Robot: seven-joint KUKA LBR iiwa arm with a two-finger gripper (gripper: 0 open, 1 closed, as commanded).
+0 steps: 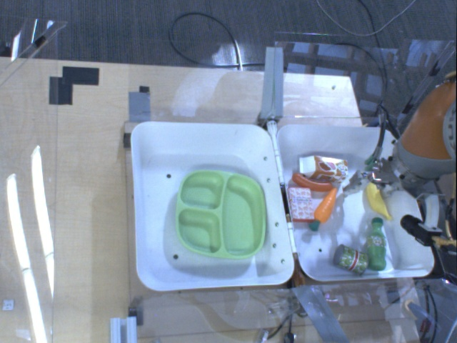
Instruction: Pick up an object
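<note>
Both white bins [207, 138] look like smooth, slightly glossy plastic. At frame centre, the green divided plate [221, 214] is matt plastic. The worktop [78, 213] at left shows pale wood grain under a reflective clear sheet. At lower right, the green bottle [376, 244] and the small can [350, 259] shine. The floor [143, 13] along the top looks like rough dark carpet.

The arm [428, 131] is cut off by the right edge.

Grey arm [428, 131] entering from right, orange band up, pincer [371, 168] low
</note>
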